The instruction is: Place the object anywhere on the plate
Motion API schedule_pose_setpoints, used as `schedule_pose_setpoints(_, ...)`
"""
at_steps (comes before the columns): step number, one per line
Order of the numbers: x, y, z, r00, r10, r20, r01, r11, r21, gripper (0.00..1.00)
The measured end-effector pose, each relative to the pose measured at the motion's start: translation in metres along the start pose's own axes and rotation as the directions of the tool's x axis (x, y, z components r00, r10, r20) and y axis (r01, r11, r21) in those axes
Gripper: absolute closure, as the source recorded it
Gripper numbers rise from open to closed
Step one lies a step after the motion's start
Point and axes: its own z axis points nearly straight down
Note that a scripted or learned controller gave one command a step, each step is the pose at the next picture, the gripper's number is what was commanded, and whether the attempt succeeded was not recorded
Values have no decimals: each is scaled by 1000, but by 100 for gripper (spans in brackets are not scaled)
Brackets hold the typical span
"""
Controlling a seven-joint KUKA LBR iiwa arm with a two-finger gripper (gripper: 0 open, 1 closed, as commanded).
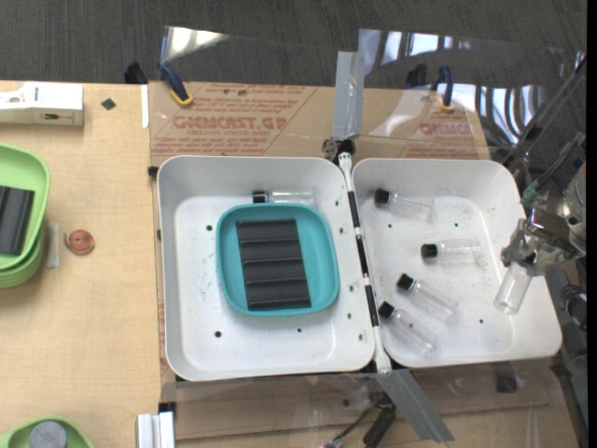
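A teal plate (322, 250) with a black ridged insert (273, 264) lies in the left bin (187, 278). Over the right bin's (485, 339) right rim, my gripper (522, 258) is shut on a clear vial (511, 290), which hangs down and tilts slightly. On the right bin's floor lie several clear vials with black caps, such as one at the back (396, 201), one in the middle (448, 248) and two near the front left (415, 289). Just behind the plate, another vial (283, 197) lies in the left bin.
A divider ridge (359, 250) separates the two bins. Brown cardboard (242, 115) and clear plastic shields (410, 73) stand behind them. On the wooden bench at left are a green plate (28, 171), a small orange disc (80, 242) and a white box (42, 105).
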Motion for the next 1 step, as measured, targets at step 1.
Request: schedule_pose_setpoints(1,-1,0,-7,1000,-2,3,2,1000,3,100)
